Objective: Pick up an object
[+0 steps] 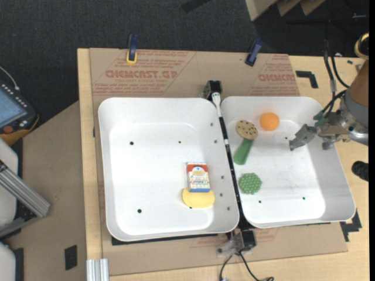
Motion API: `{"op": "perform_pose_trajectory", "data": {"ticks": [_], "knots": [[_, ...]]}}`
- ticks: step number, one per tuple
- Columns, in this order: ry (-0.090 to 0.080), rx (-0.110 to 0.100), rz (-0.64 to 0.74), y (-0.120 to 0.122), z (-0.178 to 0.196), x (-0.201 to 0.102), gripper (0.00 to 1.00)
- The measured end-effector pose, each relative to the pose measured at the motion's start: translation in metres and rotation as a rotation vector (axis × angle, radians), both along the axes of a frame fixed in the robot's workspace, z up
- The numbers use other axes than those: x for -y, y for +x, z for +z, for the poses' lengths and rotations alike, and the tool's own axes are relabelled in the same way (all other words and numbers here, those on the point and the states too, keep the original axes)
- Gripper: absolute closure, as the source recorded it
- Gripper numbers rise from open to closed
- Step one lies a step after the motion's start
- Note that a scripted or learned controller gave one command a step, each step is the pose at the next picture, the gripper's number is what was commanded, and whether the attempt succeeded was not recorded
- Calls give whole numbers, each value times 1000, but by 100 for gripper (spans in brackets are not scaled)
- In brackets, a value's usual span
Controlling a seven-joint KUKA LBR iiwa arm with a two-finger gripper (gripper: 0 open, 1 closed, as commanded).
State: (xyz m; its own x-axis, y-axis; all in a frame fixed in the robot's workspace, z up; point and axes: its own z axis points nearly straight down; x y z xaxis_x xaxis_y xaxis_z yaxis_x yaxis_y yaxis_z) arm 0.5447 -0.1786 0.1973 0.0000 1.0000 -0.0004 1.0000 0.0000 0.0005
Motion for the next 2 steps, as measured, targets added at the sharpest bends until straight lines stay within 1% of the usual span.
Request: {"op": "perform_pose_trajectory", "data": {"ticks": [1, 2], "knots": [[-1, 3, 1, 1, 11, 0, 100], [-3, 6, 1, 1, 21, 0, 100]]}}
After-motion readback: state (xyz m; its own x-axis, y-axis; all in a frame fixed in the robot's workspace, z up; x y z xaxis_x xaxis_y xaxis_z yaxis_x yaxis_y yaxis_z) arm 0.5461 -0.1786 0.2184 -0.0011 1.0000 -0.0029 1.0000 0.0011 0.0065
